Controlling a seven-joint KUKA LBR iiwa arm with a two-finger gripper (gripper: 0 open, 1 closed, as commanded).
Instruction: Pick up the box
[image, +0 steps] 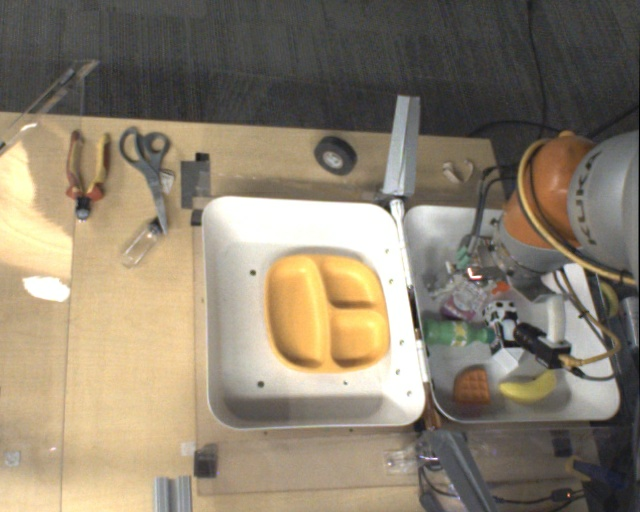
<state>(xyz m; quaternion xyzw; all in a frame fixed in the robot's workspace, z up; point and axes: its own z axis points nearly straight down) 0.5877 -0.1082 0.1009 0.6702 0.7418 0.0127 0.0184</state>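
My tool (478, 262) hangs over the right-hand shallow white plastic bin (590, 405), above a clutter of small items — whether it is clenched or released I cannot tell. In that bin lie a green plastic bottle (458, 333), a yellow banana (527, 387) and a brown waffle-textured block (472, 385). I cannot pick out the box.
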